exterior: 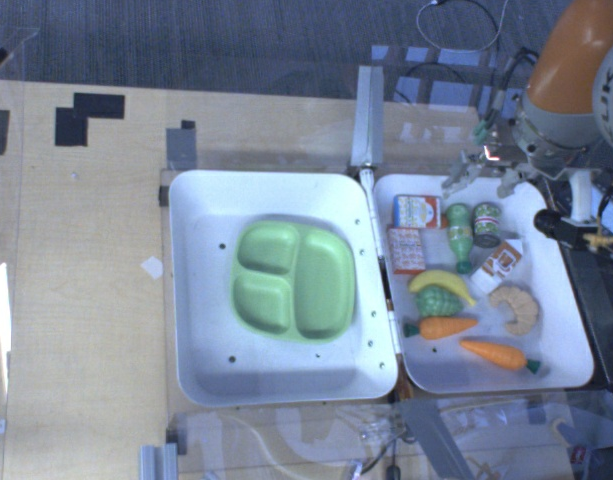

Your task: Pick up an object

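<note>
My gripper (pixel 483 175) hangs over the back rim of the right bin (pixel 571 318), fingers spread open with nothing between them. Just below it in that bin stand a green bottle (pixel 459 234) and a small dark can (pixel 487 223). To their left lie a red-and-white box (pixel 416 210) and a second red packet (pixel 407 249). A brown-and-white carton (pixel 502 260), a banana (pixel 442 285), a bread piece (pixel 516 308) and two carrots (pixel 447 327) (pixel 498 354) fill the bin's front half.
The left bin (pixel 201 268) holds a green divided plate (pixel 294 280). A metal post (pixel 367 118) rises behind the seam between the bins. Cables (pixel 456 28) and the arm's orange band (pixel 576 48) crowd the back right.
</note>
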`<action>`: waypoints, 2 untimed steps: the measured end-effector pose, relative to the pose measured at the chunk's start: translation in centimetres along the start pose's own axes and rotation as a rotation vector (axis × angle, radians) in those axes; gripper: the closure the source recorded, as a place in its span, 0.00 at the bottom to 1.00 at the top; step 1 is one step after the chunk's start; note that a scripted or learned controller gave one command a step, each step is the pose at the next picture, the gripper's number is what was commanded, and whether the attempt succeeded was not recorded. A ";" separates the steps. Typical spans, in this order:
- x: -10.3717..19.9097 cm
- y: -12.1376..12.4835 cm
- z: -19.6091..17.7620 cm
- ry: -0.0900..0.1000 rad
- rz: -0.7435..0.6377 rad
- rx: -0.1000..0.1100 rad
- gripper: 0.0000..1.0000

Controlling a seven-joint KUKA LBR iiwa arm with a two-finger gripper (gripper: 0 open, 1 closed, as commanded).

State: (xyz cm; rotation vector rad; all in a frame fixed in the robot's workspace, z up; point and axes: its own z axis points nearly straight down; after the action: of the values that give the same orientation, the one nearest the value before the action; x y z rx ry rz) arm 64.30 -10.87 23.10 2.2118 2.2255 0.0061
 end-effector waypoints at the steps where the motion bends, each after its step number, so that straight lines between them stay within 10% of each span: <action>1: -1.3 0.1 14.0 -0.008 0.019 0.000 0.00; 2: -1.5 -1.1 14.3 -0.001 -0.151 -0.005 0.00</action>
State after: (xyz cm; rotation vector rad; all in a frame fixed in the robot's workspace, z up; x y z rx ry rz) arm 63.28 -12.40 8.82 2.0356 2.3825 0.0101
